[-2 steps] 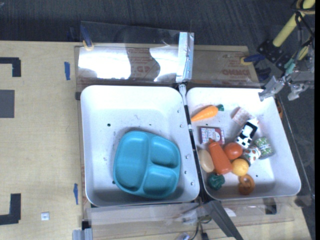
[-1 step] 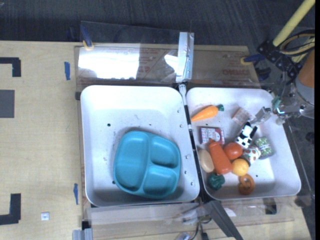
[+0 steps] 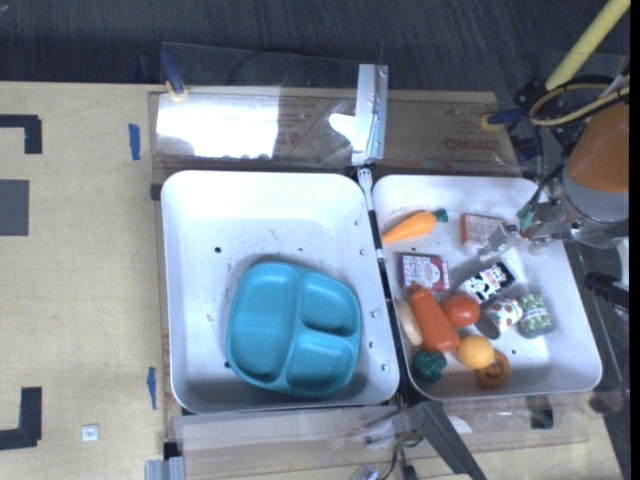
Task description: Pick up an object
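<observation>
The right bin (image 3: 580, 353) holds several toy foods. An orange carrot (image 3: 412, 226) lies at its back left, with a reddish packet (image 3: 480, 230) to the right of it. Below them are a maroon packet (image 3: 422, 269), a black-and-white cow-patterned item (image 3: 487, 283), a long red-orange vegetable (image 3: 432, 318), a red tomato (image 3: 461, 311), a yellow-orange fruit (image 3: 475, 351) and a green-white packet (image 3: 535, 313). My gripper (image 3: 533, 223) hangs over the bin's back right corner, just right of the reddish packet. I see nothing held in it.
The left bin (image 3: 200, 218) holds a blue divided plate (image 3: 295, 326) at its front. A clear plastic panel (image 3: 260, 118) and a metal upright (image 3: 370, 113) stand behind the bins. Cables and a yellow hose (image 3: 590, 38) run at the upper right.
</observation>
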Controlling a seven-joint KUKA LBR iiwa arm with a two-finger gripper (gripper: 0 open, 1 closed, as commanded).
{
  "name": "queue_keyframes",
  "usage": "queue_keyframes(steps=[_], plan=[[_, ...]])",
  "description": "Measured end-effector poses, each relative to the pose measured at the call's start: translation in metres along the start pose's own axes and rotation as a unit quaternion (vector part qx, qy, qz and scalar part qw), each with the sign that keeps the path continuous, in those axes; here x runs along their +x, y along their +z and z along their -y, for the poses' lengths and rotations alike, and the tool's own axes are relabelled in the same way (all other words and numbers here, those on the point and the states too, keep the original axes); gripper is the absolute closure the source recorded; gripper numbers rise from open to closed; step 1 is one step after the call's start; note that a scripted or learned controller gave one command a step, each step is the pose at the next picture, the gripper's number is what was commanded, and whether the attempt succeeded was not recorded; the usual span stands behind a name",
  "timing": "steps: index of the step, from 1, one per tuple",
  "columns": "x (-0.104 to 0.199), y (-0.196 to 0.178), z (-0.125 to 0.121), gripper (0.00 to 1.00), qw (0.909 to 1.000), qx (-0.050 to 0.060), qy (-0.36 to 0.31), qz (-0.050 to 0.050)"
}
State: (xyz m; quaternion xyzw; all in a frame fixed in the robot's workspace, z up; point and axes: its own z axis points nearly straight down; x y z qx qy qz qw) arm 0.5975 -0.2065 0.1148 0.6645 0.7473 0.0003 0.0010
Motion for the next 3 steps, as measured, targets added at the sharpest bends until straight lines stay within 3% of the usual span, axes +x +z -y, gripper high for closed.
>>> queue_keyframes(steps=[1,2,3], plan=[[0.046,0.028,0.054,0.0,0.997,-0.001,-0.078,0.0],[0.045,0.018,0.053,1.0,0.997,-0.002,-0.077,0.0],[0.176,-0.071,0.096,1.0,0.9989,-0.001,-0.047,-0.001]])
